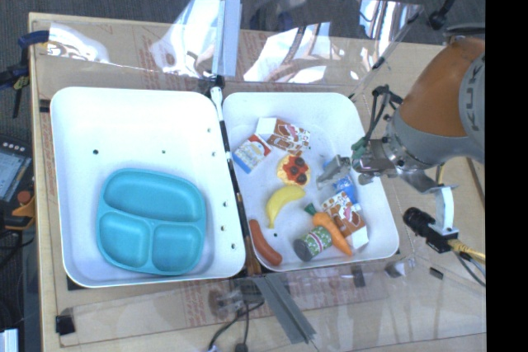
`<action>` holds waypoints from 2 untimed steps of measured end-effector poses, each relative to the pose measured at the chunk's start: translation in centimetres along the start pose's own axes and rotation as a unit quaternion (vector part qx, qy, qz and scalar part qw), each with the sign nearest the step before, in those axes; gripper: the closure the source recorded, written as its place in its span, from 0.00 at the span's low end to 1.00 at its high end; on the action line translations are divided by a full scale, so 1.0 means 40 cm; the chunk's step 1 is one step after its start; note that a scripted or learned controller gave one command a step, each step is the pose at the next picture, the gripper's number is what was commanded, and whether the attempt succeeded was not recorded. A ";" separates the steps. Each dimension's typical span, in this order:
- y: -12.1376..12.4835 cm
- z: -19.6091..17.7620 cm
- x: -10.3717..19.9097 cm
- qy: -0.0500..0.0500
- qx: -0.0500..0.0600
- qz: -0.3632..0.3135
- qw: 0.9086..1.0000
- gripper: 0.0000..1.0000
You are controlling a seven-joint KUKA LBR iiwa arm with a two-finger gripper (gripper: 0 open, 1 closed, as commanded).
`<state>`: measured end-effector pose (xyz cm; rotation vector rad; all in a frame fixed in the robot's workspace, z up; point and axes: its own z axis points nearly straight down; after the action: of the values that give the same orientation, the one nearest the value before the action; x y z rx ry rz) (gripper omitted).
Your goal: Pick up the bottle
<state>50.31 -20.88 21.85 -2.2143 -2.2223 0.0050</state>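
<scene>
grey arm [437, 140], orange band [445, 91]

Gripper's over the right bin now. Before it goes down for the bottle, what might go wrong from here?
1. The small green-labelled bottle with a grey cap lies on its side against the orange carrot, so closing fingers may catch the carrot too.
2. The gripper hangs nearer the white-and-blue carton than the bottle; a straight descent would likely miss.
3. The bottle sits near the right white bin's front wall, leaving little room.

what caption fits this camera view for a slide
Arm's hand over the right bin of toy food; bottle lies near its front edge.
</scene>
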 end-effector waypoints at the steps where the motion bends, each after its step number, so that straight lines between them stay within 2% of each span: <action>1: 0.055 0.266 -0.001 0.000 -0.002 0.049 0.999 0.00; 2: -0.047 0.296 0.101 -0.003 -0.013 0.005 1.000 0.00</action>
<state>48.35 -16.84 10.01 -2.2406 -2.2276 -0.0170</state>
